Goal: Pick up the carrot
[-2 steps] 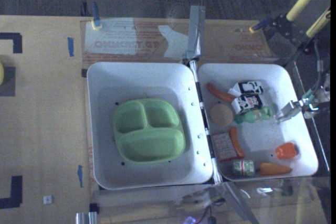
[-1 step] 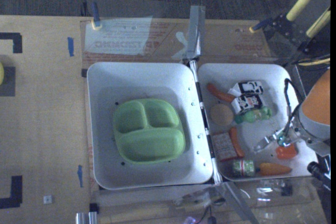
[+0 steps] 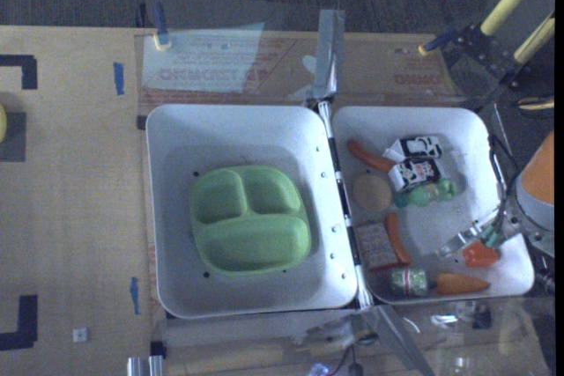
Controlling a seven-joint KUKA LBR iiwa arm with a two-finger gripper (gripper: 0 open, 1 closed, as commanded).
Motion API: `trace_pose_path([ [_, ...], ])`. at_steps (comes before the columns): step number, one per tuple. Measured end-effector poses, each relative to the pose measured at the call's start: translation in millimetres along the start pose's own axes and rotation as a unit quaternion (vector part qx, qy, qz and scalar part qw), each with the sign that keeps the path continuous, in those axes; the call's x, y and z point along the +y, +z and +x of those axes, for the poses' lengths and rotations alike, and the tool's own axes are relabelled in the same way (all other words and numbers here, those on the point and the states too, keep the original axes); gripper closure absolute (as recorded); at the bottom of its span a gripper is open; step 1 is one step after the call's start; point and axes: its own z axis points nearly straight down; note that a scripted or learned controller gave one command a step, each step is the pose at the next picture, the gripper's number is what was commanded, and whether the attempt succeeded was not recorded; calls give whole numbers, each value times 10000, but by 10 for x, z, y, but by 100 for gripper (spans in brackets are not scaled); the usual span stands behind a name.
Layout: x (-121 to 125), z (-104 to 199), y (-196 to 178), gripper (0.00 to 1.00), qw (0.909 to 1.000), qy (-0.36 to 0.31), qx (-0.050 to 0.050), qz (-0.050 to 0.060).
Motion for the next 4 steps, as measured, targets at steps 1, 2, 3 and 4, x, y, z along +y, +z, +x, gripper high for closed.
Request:
trace_pose_path([
  [1,63,-60,-638,0,9911,-1328,-47,-1],
  [2,74,-70,-745,100,9912,-1319,-71,-24],
  [3,73,-70,-744,0,9912,-1318,-69,-23],
  [4,467,-245,-304,0,9617,-2740,-48,0],
])
